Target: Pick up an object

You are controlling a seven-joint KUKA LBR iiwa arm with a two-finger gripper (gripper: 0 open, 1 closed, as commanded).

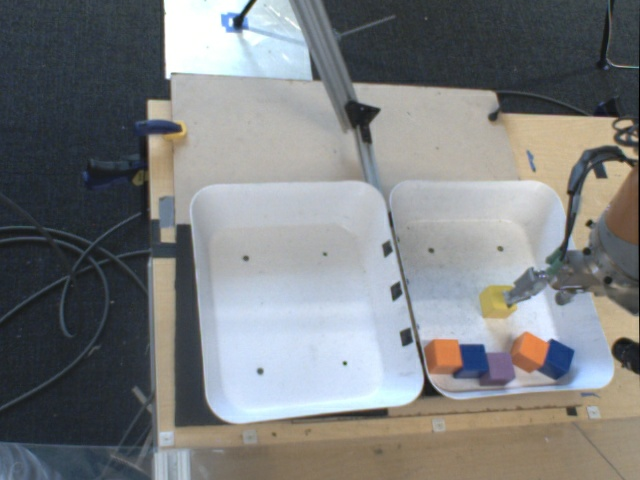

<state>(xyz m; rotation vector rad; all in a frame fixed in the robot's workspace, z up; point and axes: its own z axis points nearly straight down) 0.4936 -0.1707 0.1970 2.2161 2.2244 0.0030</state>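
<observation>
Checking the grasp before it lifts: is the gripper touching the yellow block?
Cannot tell. In the camera view the gripper overlaps the yellow block's right edge in the right bin, but the slant hides any contact or gap.

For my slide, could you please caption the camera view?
Gripper at a yellow block in the right bin, five blocks along its near edge.

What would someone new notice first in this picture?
Probably the bright blocks in the right bin: a yellow block near its middle, with the gripper right at it. Along that bin's front wall sit an orange block, a blue block, a purple block, then another orange and blue.
</observation>
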